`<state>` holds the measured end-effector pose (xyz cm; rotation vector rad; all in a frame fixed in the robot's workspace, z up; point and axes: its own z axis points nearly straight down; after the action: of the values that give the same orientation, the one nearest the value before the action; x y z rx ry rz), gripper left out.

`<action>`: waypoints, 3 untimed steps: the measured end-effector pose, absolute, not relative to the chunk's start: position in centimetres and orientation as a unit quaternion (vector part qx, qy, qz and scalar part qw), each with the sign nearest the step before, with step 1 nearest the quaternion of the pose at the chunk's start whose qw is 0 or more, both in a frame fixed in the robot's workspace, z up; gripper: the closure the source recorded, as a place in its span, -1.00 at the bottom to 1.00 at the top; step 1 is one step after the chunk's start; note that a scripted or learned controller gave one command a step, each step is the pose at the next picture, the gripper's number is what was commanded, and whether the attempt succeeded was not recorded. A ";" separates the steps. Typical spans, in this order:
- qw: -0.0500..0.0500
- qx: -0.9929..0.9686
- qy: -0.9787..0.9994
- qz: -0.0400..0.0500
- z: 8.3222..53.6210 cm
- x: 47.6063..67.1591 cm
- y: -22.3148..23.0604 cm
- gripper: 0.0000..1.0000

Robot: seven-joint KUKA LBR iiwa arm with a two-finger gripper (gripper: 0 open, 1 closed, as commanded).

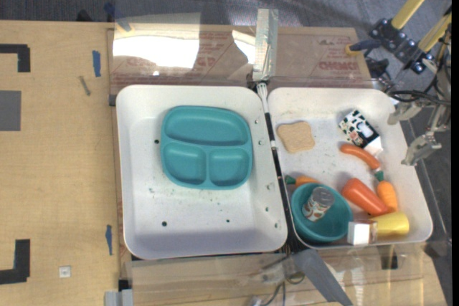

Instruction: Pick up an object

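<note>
Gripper (pixel 414 134) sits at the far right, just over the outer rim of the right bin (pixel 323 98), partly cut off by the frame edge. Can't tell from here whether it's open or closed. Nothing visibly held.

Pickable stuff is all sitting in the bins, none of it touching the gripper:
- black-and-white patterned carton (pixel 357 129), upper right of the right bin, closest item to the gripper
- thin orange carrot (pixel 361 155) just below the carton, lying at a slant
- fat orange carrot (pixel 364 197) lower down, with a small orange piece (pixel 387 191) right beside it on the rim side
- yellow bottle (pixel 384 227) with a white cap, lying on its side in the near right corner, touching or nearly touching the teal bowl
- teal bowl (pixel 326 226) at the near left of that bin, upright, with a metal can (pixel 318 204) standing inside it
- tan bread slice (pixel 295 136) flat on the floor near the divider, well apart from the rest

Left bin (pixel 143 211) holds a teal divided plate (pixel 206 147), three compartments, lying flat, roughly centred toward the back. Dark specks on the floor around it.

Both bins butt up against each other on the wooden bench (pixel 50 154).
</note>
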<state>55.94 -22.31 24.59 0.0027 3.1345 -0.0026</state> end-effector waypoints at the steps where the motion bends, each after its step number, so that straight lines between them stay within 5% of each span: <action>1: 0.009 -0.073 0.997 -0.003 11.0 51.1 -22.3 -1.00; 2: 0.020 -0.065 0.998 -0.004 9.4 50.2 -21.9 -1.00; 3: 0.019 -0.065 0.998 -0.006 10.5 50.1 -22.1 1.00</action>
<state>50.12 -22.05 10.45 -0.2030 3.0974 -0.0197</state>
